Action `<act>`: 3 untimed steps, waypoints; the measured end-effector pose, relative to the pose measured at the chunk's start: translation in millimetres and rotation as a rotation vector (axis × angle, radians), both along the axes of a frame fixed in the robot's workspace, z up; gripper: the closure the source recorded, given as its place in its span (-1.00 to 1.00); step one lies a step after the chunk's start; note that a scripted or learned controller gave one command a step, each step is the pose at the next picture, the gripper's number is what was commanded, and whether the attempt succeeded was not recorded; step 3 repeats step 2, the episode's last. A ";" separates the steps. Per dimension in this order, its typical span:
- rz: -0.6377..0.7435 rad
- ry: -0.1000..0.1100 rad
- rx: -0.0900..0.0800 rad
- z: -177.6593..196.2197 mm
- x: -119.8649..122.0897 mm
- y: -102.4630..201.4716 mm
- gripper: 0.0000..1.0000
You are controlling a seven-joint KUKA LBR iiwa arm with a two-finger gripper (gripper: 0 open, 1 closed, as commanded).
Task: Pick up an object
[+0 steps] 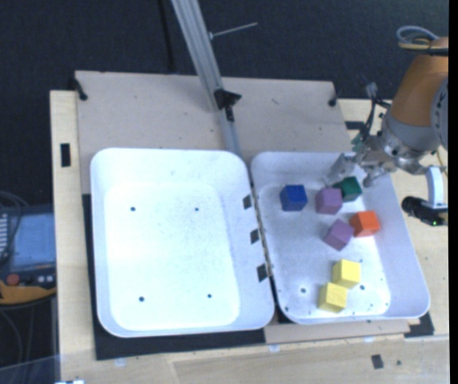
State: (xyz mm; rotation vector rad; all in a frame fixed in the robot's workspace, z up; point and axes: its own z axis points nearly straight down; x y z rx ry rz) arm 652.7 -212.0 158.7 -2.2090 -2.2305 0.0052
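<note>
In the camera view, the two-finger gripper (355,169) hangs low over the far edge of the right white plastic bin (397,270), its fingers spread a little with nothing visibly between them. A small green cube (350,188) sits just beneath and beside the fingertips, touching a purple cube (329,200). A blue cube (293,198) lies toward the bin's left wall. No object is lifted yet; judging from this, closing on a cube and raising it remain.
</note>
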 end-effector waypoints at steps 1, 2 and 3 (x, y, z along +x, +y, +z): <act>-0.006 -0.018 -0.011 -34.5 -3.2 -2.9 -1.00; -0.005 -0.026 -0.009 -31.9 0.2 -2.9 -1.00; -0.005 -0.026 -0.009 -31.9 0.2 -2.9 -1.00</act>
